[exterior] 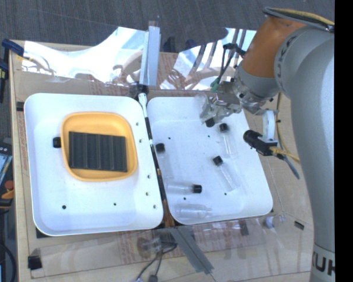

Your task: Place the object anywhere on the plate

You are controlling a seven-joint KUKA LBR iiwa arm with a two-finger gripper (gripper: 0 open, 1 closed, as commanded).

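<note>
Gripper [212, 117]: I am hovering over right bin [256, 201]; grip state, cannot tell.
Vial [225, 135]: looking light, slick, rolling easily; I am judging mid-body safest.
Plate [94, 124]: waiting in left bin [41, 210].

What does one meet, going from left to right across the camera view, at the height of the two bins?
Left bin → small black piece → yellow plate → right bin → black-capped vial → hand → grey arm.

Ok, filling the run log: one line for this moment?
claw: over right bin's far edge | vials: in right bin | yellow plate: left bin
</note>
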